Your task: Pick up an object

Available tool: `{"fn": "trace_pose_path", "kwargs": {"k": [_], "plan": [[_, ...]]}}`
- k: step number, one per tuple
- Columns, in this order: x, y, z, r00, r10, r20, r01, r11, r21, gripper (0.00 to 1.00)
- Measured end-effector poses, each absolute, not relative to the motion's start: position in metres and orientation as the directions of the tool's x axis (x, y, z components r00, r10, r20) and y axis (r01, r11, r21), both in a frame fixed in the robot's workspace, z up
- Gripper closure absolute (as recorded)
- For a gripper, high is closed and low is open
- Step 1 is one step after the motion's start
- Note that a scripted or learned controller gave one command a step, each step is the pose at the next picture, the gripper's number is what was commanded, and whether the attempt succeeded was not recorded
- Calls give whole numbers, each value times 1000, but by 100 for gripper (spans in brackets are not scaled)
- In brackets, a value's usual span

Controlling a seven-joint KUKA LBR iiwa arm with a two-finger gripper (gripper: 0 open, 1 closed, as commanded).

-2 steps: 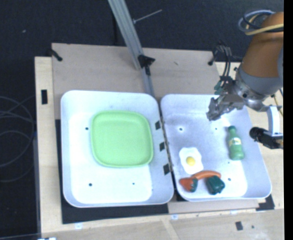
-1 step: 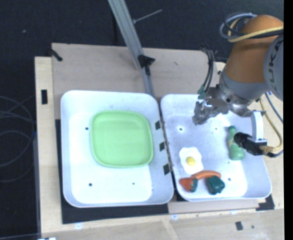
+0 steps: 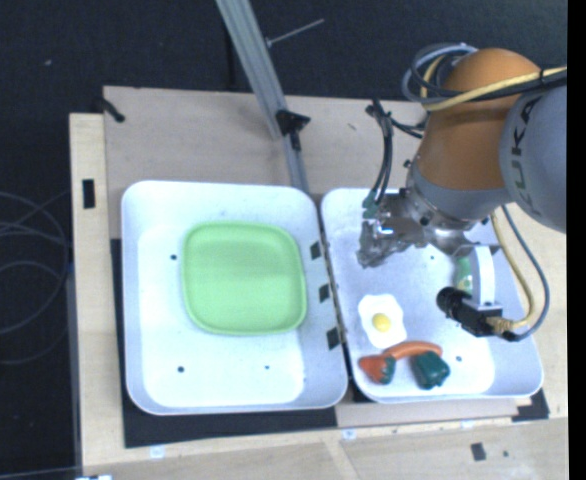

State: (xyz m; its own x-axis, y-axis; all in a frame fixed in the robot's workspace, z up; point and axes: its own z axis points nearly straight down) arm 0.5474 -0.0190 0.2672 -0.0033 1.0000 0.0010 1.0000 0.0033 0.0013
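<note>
A toy fried egg (image 3: 381, 320) lies flat in the right bin (image 3: 513, 373), near the middle of its floor. It is white with a round yellow yolk in the centre. Just on the near side of it lies a small orange-red sausage (image 3: 411, 349), stretched from left to right. At the sausage's left end sits a small red and dark piece (image 3: 377, 369), touching it or almost touching. At its right end sits a dark green lump (image 3: 432, 370). In the left bin (image 3: 153, 368) a light green square plate (image 3: 243, 277) with rounded corners lies flat.
</note>
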Motion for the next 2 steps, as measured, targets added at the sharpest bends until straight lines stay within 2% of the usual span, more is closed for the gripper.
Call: {"fn": "trace_pose_path", "kwargs": {"k": [1,2], "plan": [[529,32,266,-3,1000,1,1000,3,1,100],[512,68,246,-2,1000,0,1000,2,-1,100]]}}
